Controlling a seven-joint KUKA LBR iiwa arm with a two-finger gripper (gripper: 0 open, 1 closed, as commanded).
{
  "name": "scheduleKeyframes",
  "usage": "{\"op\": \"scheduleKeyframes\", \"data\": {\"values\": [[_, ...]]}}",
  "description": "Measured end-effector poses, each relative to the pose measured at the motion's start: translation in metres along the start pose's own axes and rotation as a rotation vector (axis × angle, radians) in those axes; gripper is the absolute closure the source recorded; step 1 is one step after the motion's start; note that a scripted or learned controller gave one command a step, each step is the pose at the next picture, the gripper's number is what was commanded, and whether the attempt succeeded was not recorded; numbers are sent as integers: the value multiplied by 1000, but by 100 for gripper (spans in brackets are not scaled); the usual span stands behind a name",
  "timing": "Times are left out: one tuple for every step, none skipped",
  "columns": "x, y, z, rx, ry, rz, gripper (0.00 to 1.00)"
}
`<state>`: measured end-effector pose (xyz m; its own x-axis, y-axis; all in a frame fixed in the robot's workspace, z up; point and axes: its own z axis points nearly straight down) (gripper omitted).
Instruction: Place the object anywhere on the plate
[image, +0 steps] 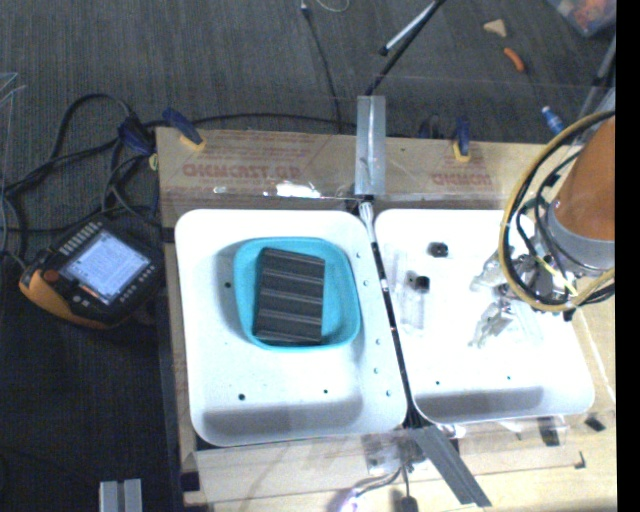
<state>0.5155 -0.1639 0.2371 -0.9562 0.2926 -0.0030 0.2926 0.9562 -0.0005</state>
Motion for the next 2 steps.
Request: {"op": "scheduleKeyframes", "data": {"values": [[16,-55,89,0,3,160,0],[16,-43,146,-1,-10,460,0]]}}
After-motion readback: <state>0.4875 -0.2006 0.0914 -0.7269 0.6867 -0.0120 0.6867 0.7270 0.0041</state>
